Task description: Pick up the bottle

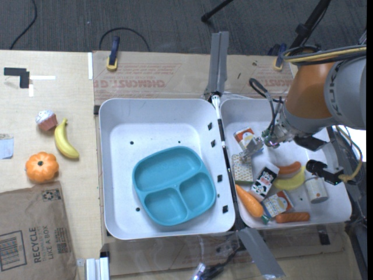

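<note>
The bottle (317, 190), seemingly the small pale cylinder, is lying near the right wall of the right bin (250, 112). It is looking light, stiff and smooth, so gripping across its middle seems best. The gripper (254, 148) is hovering well apart from it, and I cannot tell whether it is spread or pressed together. One bottle, one carrot (249, 201), one blue tray (175, 185) and two bins are showing.

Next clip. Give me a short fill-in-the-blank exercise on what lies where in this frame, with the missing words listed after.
1. The blue divided plate lies in the ____ bin.
2. The plate has ____ compartments.
3. The banana and the small pumpkin lie on the bench, ____ the bins.
4. The gripper is over the ____ bin.

Missing words: left; three; outside; right
</note>
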`<control>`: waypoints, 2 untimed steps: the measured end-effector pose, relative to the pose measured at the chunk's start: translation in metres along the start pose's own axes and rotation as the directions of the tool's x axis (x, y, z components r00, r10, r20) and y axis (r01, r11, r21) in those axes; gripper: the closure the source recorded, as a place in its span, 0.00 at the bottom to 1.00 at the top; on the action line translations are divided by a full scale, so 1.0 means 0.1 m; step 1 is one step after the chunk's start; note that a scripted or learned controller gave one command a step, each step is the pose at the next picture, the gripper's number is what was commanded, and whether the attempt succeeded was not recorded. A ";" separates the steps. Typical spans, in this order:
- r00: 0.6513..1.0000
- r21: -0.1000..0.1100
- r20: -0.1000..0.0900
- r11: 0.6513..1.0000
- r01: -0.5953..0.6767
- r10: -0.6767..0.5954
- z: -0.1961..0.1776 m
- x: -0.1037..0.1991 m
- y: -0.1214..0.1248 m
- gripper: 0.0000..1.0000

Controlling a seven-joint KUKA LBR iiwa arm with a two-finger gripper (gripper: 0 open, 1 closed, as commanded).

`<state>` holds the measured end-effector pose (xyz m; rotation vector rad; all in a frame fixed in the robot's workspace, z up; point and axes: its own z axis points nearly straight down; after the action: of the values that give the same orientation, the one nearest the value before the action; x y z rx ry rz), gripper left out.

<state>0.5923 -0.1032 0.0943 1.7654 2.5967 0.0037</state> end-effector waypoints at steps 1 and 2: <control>1.000 0.000 0.000 1.000 0.000 0.000 0.00 0.00 0.00 0.00; 1.000 0.000 0.000 1.000 0.000 0.000 0.00 0.00 0.00 0.00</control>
<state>0.5923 -0.1032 0.0942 1.7651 2.5965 0.0038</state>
